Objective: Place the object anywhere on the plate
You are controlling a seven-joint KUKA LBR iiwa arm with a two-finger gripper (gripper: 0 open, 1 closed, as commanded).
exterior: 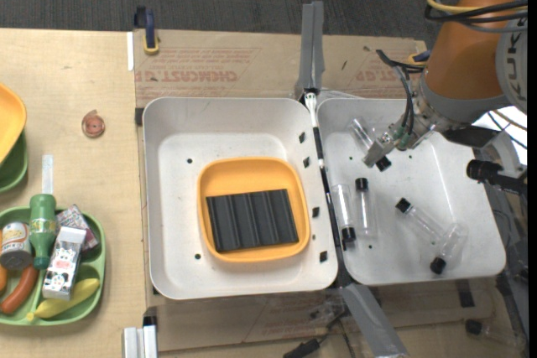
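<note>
Right, the grey arm with the orange band (470,54) is in from the right, and its two-finger gripper (382,153) hangs low over the right-hand shallow white bin (487,264), up near that bin's back left corner. From where I'm standing the tip is a small grey-and-black blur, so I honestly cannot tell whether it is spread or closed, or whether anything sits in it. Close by its upper left lies a short clear tube (359,131) on the bin floor, possibly touching the tip, though I can't say for sure. The other candidates are scattered below: a long clear plastic vial (343,207) along the left wall, a second clear vial with a black cap (363,205) just beside it, and two more black-capped clear vials (422,220) (448,249) towards the front right corner. All of them lie in the right bin. Over in the left-hand white bin (168,147) the rounded orange plate (252,167) waits, carrying a dark ribbed slab (252,220) and, as far as I can see, no vial. So I'd call this early going: nothing delivered, the pick itself not visibly made, and the lift, the carry across the divider and the release on the plate all to come.
</note>
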